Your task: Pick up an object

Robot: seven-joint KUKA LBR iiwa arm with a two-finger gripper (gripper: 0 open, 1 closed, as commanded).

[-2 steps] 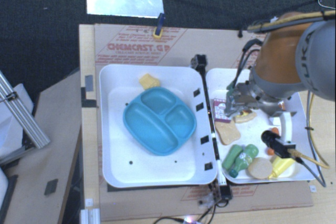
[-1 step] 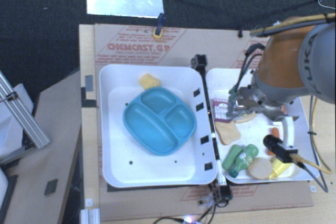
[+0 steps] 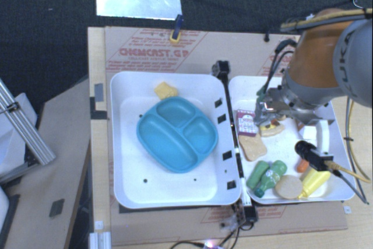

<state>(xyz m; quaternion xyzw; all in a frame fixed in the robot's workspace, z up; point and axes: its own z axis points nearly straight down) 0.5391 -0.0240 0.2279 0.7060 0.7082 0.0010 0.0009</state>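
My gripper [image 3: 268, 116] hangs low over the middle of the right bin [image 3: 249, 86]. Just beneath it lies a small tan and red toy food piece [image 3: 272, 129], partly covered by the gripper. A maroon and pink box [image 3: 245, 123] sits to its left, by the bin's left wall. A tan bread slice [image 3: 252, 147] lies in front of the box. At the bin's front are two green toy vegetables [image 3: 265, 175], a round beige piece [image 3: 288, 186], a yellow piece [image 3: 313, 182] and a small orange piece [image 3: 302, 165].
The left bin [image 3: 125, 172] holds a blue divided plate [image 3: 176, 133] and a small yellow piece [image 3: 166, 90] behind it. The grey and orange arm [image 3: 326, 61] covers the right bin's far right part. A black divider [image 3: 228, 119] runs between the bins.
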